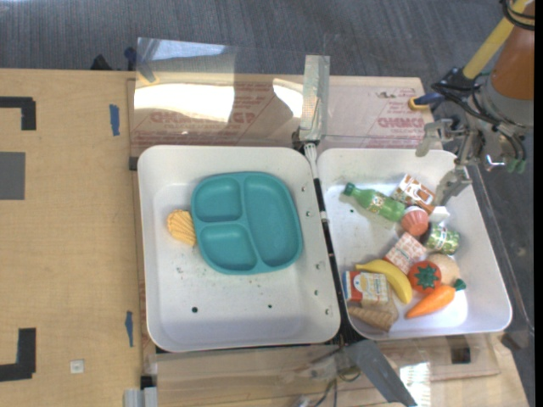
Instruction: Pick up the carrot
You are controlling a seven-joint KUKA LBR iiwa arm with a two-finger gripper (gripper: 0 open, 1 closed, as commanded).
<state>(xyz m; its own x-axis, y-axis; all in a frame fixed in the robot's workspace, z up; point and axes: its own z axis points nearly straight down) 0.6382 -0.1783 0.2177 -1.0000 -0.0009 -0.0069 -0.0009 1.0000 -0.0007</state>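
Claw (451, 170) over right bin's far edge; carrot (433, 299) well apart, near corner.

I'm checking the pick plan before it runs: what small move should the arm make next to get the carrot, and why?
Probably a shift toward the near corner of the right bin, still above the toys. The gripper sits over that bin's far edge by the green bottle, while the carrot lies at the near side, pressed against the banana and a tomato. Line up first, descend after.
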